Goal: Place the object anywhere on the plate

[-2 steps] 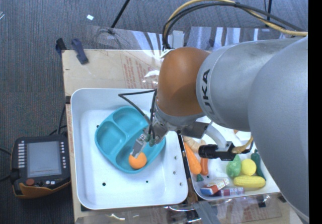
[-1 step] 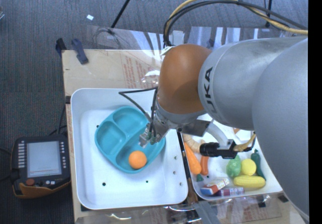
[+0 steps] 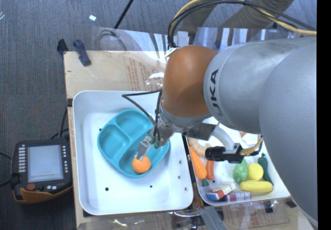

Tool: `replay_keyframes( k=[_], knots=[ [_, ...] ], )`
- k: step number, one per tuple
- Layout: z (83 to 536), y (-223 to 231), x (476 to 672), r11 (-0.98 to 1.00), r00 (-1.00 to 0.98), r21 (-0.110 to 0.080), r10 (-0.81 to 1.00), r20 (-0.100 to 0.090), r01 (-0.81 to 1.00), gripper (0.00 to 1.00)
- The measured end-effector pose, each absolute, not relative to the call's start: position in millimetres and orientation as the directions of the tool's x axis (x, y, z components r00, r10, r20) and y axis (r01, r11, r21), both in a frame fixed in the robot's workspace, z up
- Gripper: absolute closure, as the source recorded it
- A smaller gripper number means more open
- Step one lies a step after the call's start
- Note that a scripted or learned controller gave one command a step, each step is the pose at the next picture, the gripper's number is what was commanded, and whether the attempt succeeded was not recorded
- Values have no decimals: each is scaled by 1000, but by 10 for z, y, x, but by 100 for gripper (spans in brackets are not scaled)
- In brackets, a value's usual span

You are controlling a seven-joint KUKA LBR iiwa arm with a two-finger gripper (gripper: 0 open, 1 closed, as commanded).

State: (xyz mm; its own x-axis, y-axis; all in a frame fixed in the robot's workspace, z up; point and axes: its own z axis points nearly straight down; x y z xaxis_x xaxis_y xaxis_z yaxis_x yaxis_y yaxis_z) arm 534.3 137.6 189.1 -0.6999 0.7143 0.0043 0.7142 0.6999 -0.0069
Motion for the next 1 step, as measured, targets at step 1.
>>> replay_keyframes(
  k=[1],
  knots=[
    [1891,1376,5343,700,-700,-7,714,4,714,0]
  ],
)
